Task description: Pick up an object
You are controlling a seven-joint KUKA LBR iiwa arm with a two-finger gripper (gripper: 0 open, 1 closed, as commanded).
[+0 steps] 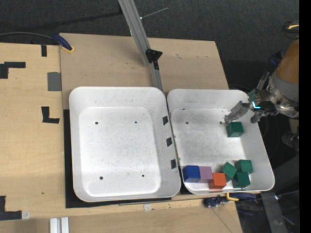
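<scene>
Pincer (239, 114) over right bin (194, 103), just above lone green cube (234, 129); finger state can't tell. 6 blocks clustered at bin's near edge.

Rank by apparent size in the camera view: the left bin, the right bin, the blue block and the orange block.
1. Left bin, the largest.
2. Right bin, somewhat smaller.
3. Blue block and orange block: far smaller, and too alike to rank; the blue looks barely bigger, but neighbouring blocks hem the orange one in.
</scene>
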